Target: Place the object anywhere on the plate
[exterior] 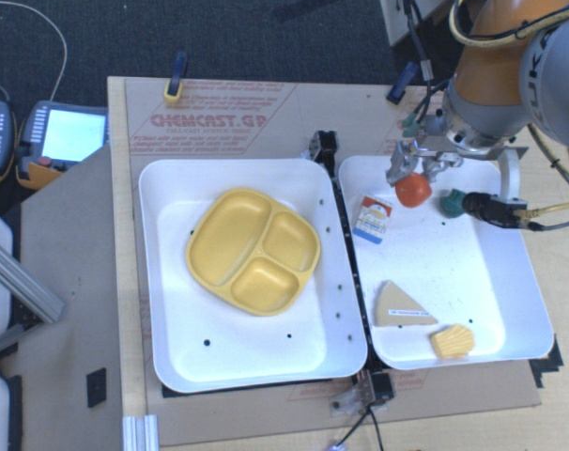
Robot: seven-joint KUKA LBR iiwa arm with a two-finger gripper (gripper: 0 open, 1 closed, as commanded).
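1. The plate (230,224) is yellow with three compartments. It sits in the middle of the left bin (172,252) with nothing on it, so the placing is not yet done.
2. The likely object is a red ball (413,192), which is in the right bin (496,280) near its far edge, towards the far-left corner.
3. The gripper (414,169) hangs right over the ball, touching or nearly touching its top. Whether it is apart, together or clamped on the ball, I cannot tell from this slant.
4. As I judge it, nearly all the task is left: a sure hold, a lift, a carry across to the left bin and a release over the plate.
5. The raised rims of the two bins meet between ball and plate, so the carry has to clear that double edge.
6. A small carton (371,220) lies just beside the ball, near the right bin's left edge and under the likely path, so a low sweep could knock it.
7. A small green thing (451,202) lies near the ball on the other side.
8. A tan wedge (402,306) and a yellow ridged piece (452,341) sit by the right bin's near edge, well apart from the ball.
9. The plate has bare white floor on all sides, so there is ample room to come down.
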